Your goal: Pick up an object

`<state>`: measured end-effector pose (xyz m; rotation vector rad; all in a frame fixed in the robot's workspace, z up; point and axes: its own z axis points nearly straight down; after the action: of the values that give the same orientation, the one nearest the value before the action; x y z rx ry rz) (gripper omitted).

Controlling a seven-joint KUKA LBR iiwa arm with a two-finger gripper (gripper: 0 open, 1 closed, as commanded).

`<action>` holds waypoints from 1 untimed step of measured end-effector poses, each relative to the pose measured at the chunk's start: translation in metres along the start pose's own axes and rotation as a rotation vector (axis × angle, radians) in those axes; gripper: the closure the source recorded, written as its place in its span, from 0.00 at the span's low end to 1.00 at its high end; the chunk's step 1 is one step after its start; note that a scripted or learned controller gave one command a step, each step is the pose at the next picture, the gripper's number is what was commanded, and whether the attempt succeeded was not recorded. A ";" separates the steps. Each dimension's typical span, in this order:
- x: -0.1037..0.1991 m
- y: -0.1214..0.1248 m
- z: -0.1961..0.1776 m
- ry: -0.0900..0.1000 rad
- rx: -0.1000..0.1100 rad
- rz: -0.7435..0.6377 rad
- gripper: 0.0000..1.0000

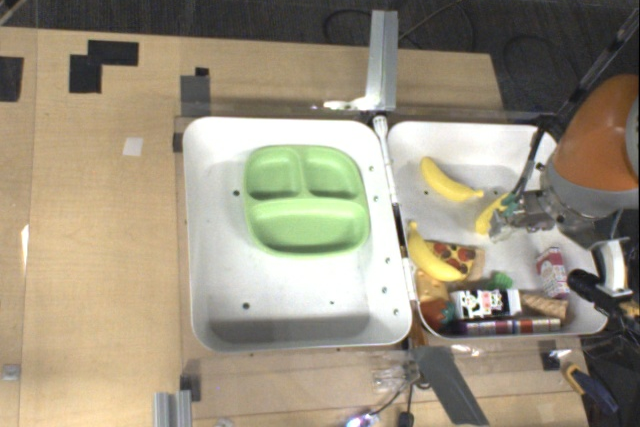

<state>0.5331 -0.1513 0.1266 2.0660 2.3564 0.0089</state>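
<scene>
The right bin [470,140] holds a jumble of toy food. A yellow banana [450,182] lies near its back. A second banana [430,257] rests at the left wall beside a pizza slice [459,258]. A small yellow piece [489,215] lies mid-bin. My gripper [514,211] hangs low in this bin, right against that yellow piece's right end. The grey arm with its orange band [600,150] comes in from the right. I see nothing lifted off the bin floor.
The left bin [215,305] carries a green divided plate [304,198]. At the right bin's front lie a black box [487,302], a dark marker-like stick [505,324], a small green piece [500,281] and a red-and-white packet [551,271]. A metal post [383,60] stands behind the bins.
</scene>
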 end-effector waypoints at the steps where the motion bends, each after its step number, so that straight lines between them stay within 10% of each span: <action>1: 0.062 0.086 -0.059 0.002 0.002 0.000 1.00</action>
<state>0.6101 -0.0787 0.1867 2.0680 2.3578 0.0083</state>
